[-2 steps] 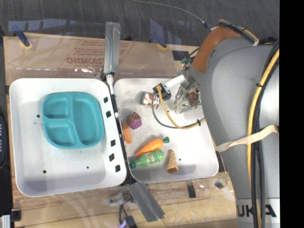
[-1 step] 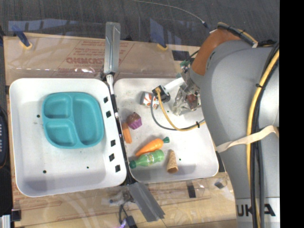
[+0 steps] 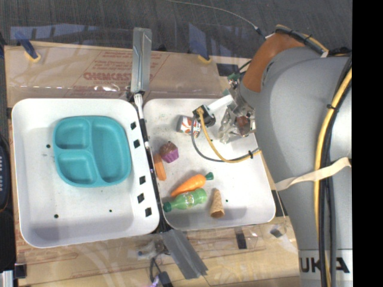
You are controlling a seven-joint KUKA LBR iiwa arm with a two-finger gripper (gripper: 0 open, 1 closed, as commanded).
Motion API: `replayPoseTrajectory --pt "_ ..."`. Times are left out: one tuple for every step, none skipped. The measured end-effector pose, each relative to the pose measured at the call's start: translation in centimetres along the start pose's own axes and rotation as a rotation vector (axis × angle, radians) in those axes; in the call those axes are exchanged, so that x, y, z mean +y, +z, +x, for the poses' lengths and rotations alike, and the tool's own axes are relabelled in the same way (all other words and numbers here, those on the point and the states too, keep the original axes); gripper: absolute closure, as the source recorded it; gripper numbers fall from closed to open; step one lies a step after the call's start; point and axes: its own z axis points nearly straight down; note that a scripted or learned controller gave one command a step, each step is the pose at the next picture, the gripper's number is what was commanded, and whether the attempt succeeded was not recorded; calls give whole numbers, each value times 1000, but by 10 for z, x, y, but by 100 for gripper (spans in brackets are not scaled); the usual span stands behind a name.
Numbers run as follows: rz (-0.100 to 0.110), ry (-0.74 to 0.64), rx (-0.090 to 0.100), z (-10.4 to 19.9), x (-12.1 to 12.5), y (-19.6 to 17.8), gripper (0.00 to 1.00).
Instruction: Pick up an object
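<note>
The right bin holds several small objects. A crushed red and white can lies near its back left. A purple cupcake sits below the can, with a thin orange stick against the bin's left wall. An orange carrot, a green bottle and a brown cone lie toward the front. My gripper hangs over the back right of this bin, to the right of the can and apart from it. A yellow cable loops beneath it.
The left bin holds a teal divided plate. A divider with black clips separates the two bins. The grey arm covers the right bin's right edge.
</note>
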Motion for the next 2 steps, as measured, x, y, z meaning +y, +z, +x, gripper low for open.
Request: replayPoseTrajectory --pt "2 -6 0 1 -2 -10 100" --pt "-3 7 -2 -6 2 11 100"
